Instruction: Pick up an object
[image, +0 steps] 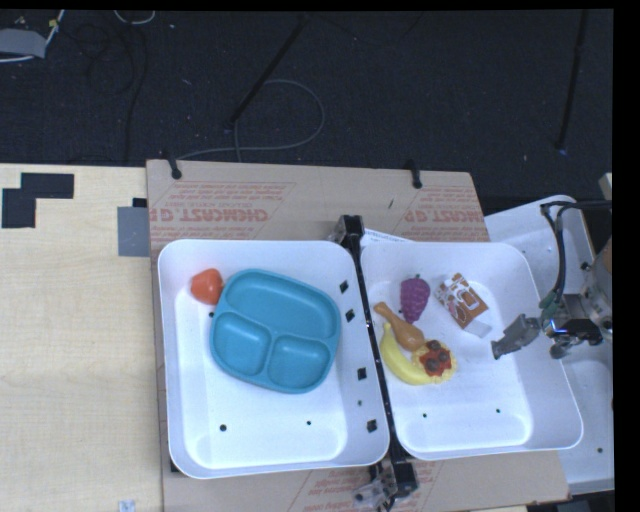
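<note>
The right bin (470, 430) holds a purple bunch of grapes (415, 296), a small brown and white packet (463, 300), a brown drumstick (398, 325), a yellow banana (403, 364) and a small red and dark piece (436, 357) resting on the banana. My gripper (520, 336) hangs at the right edge of this bin, to the right of the banana and below the packet, a short gap from both. I see nothing held in it.
In the left bin (260, 440) lie a blue divided plate (274, 330) and an orange-red tomato (206, 286) at its upper left. A black divider (365, 340) runs between the bins. Cardboard (300, 200) lies under them.
</note>
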